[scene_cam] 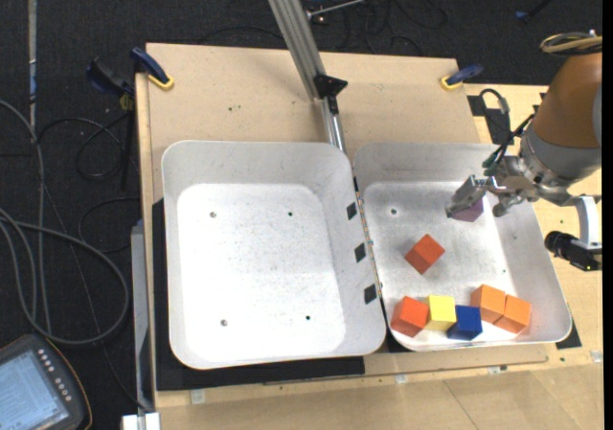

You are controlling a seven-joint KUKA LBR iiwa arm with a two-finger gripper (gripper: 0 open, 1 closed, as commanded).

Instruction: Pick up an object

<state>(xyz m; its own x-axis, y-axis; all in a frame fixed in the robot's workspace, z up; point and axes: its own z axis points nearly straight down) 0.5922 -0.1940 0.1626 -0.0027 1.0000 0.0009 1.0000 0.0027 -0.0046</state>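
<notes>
Two shallow white bins sit side by side on the wooden bench [239, 93]. The left bin [192, 179] lies well off to the gripper's left in the camera view. The right bin [536, 265] is the one the arm [570, 126] reaches into from the right edge.

The blocks number seven in all. Four are orange: one orange block [424, 253] lies alone on the bin floor, below and a little left of the gripper, and three more sit in the row along the bin's near edge, one at the row's left end [411, 315] and two side by side at its right end [490, 302] [515, 313]. One yellow block [442, 309] and one blue block [466, 323] fill the middle of that row, touching each other. The whole row is well below the gripper. One purple block [467, 212] is right at the gripper.

The gripper [471, 198] hangs over the upper part of the right bin, its grey fingers angled down and to the left. The purple block shows just under the fingertips, partly covered by them. Whether the fingers are spread or pinching the block cannot be told from this slant, nor whether the block is lifted or resting on the bin floor.
</notes>
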